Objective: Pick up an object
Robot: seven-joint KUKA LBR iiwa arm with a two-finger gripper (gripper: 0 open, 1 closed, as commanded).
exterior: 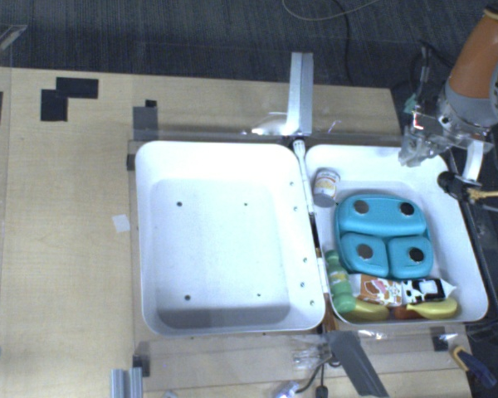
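The right bin (373, 160) holds several objects. A large teal plastic piece (383, 236) with round dimples lies in its middle. A small silvery jar (324, 186) sits near the bin's far left corner. Along the near wall lie a green bottle (339, 281), a printed packet (396, 290) and a yellow banana-like item (402, 309). My gripper (417, 145) hangs over the far right part of this bin, beyond the teal piece and apart from it, with nothing seen in it. The orange wrist band (480, 52) rises above it.
The left bin (220, 239) lies beside the right one, split from it by a metal divider post (301, 98). A black cable (473, 196) runs along the right bin's right wall. Wooden bench surface spreads out to the left.
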